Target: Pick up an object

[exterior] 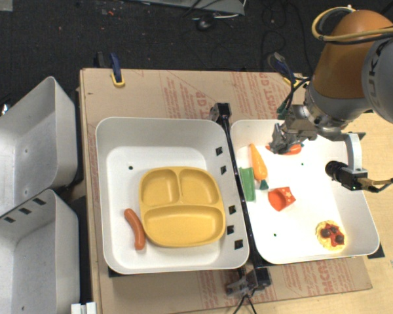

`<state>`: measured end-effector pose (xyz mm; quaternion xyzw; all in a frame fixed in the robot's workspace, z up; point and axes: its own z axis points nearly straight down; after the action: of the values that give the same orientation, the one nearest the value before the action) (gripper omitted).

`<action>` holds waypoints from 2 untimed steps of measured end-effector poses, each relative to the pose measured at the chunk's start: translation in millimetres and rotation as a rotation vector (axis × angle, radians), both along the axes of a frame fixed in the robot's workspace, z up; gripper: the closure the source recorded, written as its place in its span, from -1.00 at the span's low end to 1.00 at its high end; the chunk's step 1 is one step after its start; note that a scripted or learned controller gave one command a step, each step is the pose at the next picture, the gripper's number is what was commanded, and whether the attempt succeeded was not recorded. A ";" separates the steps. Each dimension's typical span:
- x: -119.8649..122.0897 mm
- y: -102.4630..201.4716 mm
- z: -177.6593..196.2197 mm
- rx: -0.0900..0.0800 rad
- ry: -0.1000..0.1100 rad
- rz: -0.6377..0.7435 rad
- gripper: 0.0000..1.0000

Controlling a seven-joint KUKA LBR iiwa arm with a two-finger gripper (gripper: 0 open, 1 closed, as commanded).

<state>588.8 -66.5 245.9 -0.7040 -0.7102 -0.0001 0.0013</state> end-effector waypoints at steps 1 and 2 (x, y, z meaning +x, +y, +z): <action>2.2 54.3 7.5 0.000 -0.003 0.000 1.00; 3.2 103.2 11.3 -0.002 -0.003 -0.002 1.00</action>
<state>592.0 36.7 257.1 -0.7046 -0.7096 -0.0004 -0.0003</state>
